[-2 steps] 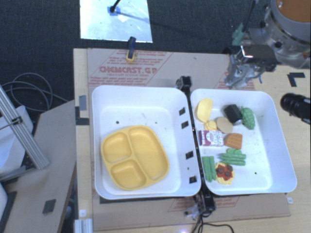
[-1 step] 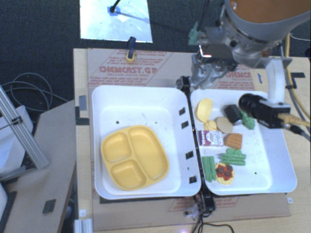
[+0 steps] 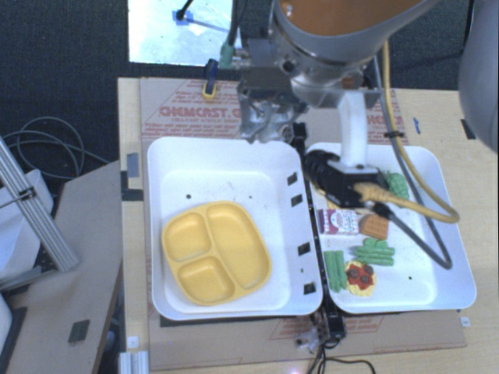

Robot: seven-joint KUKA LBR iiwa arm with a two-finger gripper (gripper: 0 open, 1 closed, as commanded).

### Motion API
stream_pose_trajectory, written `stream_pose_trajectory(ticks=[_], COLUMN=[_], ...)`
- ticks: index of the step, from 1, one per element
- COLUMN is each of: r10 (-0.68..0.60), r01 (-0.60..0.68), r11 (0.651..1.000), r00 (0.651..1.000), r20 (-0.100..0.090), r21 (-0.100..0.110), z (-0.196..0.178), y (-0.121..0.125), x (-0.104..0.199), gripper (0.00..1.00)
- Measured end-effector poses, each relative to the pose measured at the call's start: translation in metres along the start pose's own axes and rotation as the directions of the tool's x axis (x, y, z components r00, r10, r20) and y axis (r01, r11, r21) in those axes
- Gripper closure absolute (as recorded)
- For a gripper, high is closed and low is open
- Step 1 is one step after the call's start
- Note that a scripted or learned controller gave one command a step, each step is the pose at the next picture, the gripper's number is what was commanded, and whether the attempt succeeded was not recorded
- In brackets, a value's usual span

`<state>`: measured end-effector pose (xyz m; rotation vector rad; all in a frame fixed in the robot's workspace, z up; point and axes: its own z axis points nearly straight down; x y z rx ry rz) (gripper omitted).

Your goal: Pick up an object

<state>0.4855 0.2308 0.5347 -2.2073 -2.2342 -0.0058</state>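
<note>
My gripper (image 3: 265, 127) hangs over the far rim of the left bin (image 3: 234, 158), high above its floor. A yellow divided plate (image 3: 214, 252) lies in the front half of that bin, well in front of the gripper. In the right bin (image 3: 437, 279) lie a small maroon-and-white carton (image 3: 339, 222), a brown waffle-like square (image 3: 374, 227), a green bean bunch (image 3: 374, 251), a long green pod (image 3: 335, 270), a pizza-like slice (image 3: 360, 278) and a green piece (image 3: 398, 184) near the back. I see nothing held by the gripper.
The grey and orange arm (image 3: 351, 14) covers the top centre of the view. A cardboard sheet (image 3: 187, 111) lies under both bins. Black clips (image 3: 306, 249) sit along the seam between the bins. Grey floor and cables lie to the left.
</note>
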Motion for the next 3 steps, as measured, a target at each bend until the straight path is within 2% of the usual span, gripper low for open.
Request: stream_pose_trajectory(ticks=[2,3], r10=[0.006,0.005], r01=[-0.006,-0.005], r11=[1.0,1.0], r00=[1.0,1.0], r20=[0.002,0.0], r21=[0.0,-0.003], z=[0.0,-0.012], y=[0.001,0.001], x=[0.003,0.003], gripper=[1.0,1.0])
